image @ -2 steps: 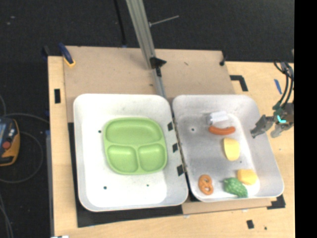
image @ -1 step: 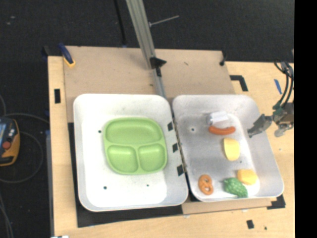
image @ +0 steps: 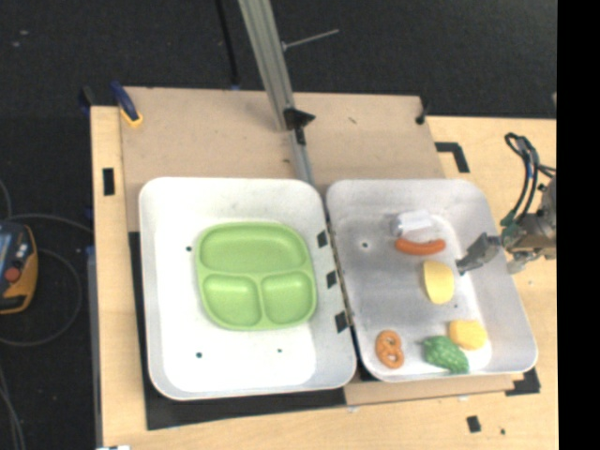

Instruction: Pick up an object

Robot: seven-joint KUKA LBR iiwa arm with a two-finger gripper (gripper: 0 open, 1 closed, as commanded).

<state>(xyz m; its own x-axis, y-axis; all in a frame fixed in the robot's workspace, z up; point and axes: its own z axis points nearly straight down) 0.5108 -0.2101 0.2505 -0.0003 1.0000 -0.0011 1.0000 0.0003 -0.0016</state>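
Seen from above at a slant, the counter (image: 244, 134) carried two white bins: the left bin (image: 169, 345) held a green divided tray (image: 254, 275), while the right bin (image: 375, 223) held a yellow oval piece (image: 438, 281), a red sausage (image: 420, 246), a white lump (image: 418, 222), a pretzel (image: 389, 348), a green leafy piece (image: 444, 353) and a yellow chunk (image: 467, 334). At the right bin's far edge the gripper (image: 473, 253) hung just beside the yellow oval piece, holding nothing; its opening could not be told. That piece looked like light, stiff, smooth toy food, likely slippery, best pinched across its narrow middle.
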